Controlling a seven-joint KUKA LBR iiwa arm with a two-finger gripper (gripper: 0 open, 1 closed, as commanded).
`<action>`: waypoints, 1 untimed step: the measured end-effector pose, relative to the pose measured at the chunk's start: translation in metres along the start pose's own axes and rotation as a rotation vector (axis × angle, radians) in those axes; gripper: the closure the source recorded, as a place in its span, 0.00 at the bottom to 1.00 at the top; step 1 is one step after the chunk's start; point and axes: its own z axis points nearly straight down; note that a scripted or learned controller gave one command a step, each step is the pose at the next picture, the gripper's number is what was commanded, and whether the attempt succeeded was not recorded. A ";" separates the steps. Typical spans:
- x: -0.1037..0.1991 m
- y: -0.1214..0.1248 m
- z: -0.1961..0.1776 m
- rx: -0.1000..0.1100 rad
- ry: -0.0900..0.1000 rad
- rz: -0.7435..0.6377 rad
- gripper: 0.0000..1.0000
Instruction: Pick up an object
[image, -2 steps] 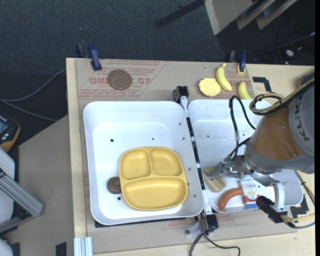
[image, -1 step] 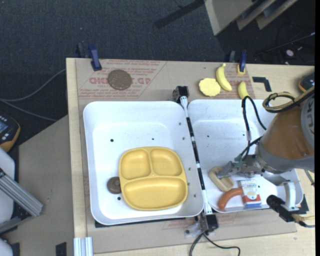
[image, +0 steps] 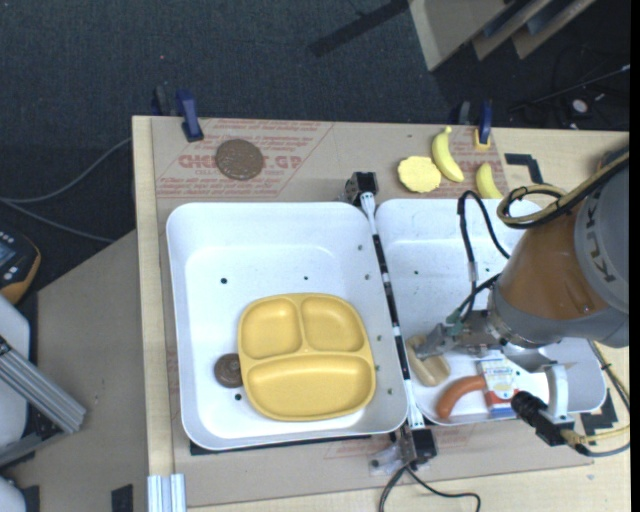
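Gripper (image: 432, 347) sits low in the right bin (image: 430, 240), near its left wall, and you can't tell from this angle whether its fingers are apart or together; nothing is visibly between them; just below it lies a tan, bread-like piece (image: 430, 371), touching or nearly touching the metal tip; you can't tell which.

To the right of that piece, a red sausage-shaped object (image: 458, 394) curves along the bin's front edge; beside it is a small white packet with red print (image: 498, 380), partly under the arm; the grey arm with its orange band (image: 545, 270) covers much of the right bin, with black cable looping over it.

Look left across the divider; the left bin (image: 200, 250) holds a yellow three-compartment tray (image: 303, 355), lying flat toward the front; a brown round cookie-like disc (image: 228, 371) rests against the tray's left edge.

Behind the bins, on the bench board (image: 150, 300), you have a second brown disc (image: 239, 159) at the upper left; at the upper right, a yellow banana (image: 447, 156), a yellow ruffled piece (image: 419, 174) just beside it, and another yellow piece (image: 488, 181) to their right.
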 end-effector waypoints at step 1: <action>-0.046 0.000 0.002 -0.003 0.001 0.004 0.00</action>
